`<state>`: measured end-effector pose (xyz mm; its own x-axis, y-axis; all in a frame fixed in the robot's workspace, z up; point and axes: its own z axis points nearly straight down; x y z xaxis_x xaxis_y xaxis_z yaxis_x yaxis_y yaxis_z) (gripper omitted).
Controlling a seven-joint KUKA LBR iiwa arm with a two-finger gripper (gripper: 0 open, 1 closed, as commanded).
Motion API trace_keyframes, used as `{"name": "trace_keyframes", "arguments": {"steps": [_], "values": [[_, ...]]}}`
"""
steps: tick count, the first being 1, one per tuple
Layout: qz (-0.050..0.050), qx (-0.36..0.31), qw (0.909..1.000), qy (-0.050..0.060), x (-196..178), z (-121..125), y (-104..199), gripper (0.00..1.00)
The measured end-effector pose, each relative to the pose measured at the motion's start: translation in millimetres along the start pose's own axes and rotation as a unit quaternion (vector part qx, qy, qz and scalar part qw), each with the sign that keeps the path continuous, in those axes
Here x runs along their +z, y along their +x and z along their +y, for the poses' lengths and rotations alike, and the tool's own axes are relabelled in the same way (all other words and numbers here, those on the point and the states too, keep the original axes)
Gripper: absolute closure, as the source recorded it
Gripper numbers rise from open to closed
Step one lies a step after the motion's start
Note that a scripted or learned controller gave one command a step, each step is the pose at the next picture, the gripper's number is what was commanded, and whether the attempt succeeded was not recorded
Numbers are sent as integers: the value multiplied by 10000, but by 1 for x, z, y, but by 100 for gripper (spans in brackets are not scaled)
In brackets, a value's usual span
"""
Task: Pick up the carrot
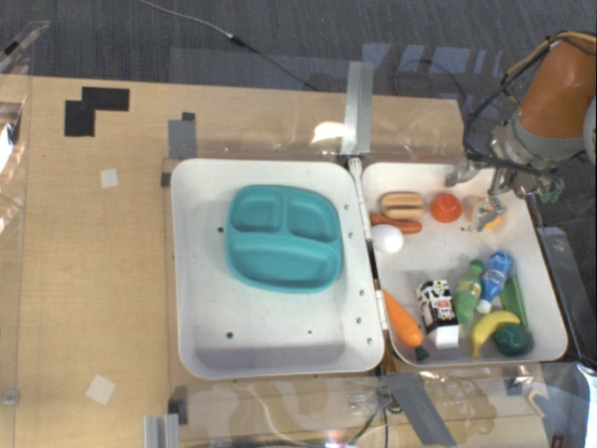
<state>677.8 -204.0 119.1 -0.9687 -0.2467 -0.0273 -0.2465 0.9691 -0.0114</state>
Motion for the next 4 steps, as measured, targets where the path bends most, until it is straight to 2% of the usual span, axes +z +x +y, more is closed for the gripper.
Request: {"name": "trace_keyframes", "arguments": {"steps": [3,4], "values": [[-1,0,10000,0,0,0,0,0],[76,-536,9985,-28,27,-1,7,0]]}}
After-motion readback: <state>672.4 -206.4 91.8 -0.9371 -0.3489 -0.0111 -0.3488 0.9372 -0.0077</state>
